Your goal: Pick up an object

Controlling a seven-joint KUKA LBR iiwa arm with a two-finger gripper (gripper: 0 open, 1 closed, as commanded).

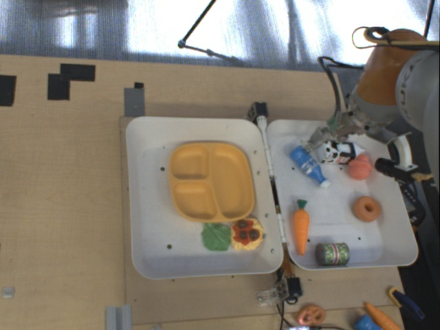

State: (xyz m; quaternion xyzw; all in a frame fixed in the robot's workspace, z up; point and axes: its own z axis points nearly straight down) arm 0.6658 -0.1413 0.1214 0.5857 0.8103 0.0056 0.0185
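No label is legible: the blue bottle (308,166) and the green can (333,254) are too small to read. The gripper (335,141) hangs over the right bin (392,253), at its 12 o'clock end; I cannot tell its grip. A black-and-white toy (338,152) sits directly beneath it, partly hidden, with the bottle at the gripper's 8 o'clock and a pink ball (360,166) at 4 o'clock.
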